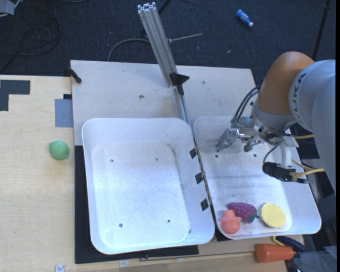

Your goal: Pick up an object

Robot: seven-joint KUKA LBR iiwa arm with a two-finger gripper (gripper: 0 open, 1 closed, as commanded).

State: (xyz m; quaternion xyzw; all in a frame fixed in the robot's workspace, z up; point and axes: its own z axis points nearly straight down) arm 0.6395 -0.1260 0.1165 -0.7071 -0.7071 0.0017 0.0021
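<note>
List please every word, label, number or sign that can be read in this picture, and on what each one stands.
None can be read.
Arm: dark marks on its grey casing, too blurred and cut off to read.
Bins, toys and bench: no lettering visible.

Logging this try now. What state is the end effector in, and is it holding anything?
End effector: open, holding nothing, hanging over the far part of the right bin.
</note>
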